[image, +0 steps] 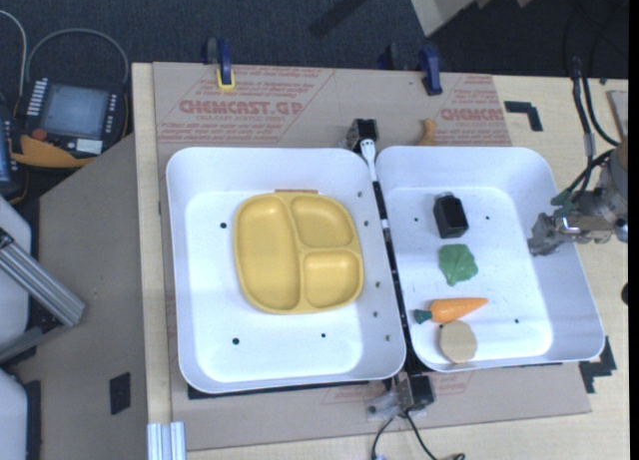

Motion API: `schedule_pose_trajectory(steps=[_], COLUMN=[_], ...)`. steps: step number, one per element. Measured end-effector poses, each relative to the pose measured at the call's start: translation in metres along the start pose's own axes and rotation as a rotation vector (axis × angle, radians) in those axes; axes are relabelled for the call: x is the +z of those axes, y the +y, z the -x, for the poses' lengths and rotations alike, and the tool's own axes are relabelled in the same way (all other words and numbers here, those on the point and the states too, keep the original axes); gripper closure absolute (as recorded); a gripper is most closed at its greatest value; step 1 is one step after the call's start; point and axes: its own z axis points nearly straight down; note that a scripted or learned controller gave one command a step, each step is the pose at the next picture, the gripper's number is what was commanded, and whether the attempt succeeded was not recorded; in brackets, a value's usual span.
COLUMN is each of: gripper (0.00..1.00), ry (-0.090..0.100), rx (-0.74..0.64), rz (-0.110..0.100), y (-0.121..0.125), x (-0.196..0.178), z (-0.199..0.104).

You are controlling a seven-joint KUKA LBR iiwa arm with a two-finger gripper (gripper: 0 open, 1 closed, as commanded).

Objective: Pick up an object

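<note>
The right bin [499, 174] holds a black block [449, 215], a green leafy piece [458, 264], an orange carrot [456, 309] and a round tan disc [458, 341]. My gripper [549, 232] hovers at the right edge of this bin, to the right of the black block and well apart from all four objects. Nothing lies between its fingers as far as the view shows.
A yellow divided plate [298, 251] lies in the left bin [200, 278]. Blue clamps [225, 64] hold the cardboard sheet at the back. A pendant with a screen [70, 114] sits off the bench at the left. Cables hang at the right.
</note>
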Motion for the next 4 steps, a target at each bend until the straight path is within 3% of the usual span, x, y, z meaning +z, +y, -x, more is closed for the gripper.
schedule_pose_trajectory(steps=[1,4], gripper=[1.0,1.0], ry=[0.002,0.004], rx=[0.001,-0.005], rz=[-0.006,-0.006], y=[0.001,0.056], x=[-0.003,-0.006], z=[0.0,-0.145])
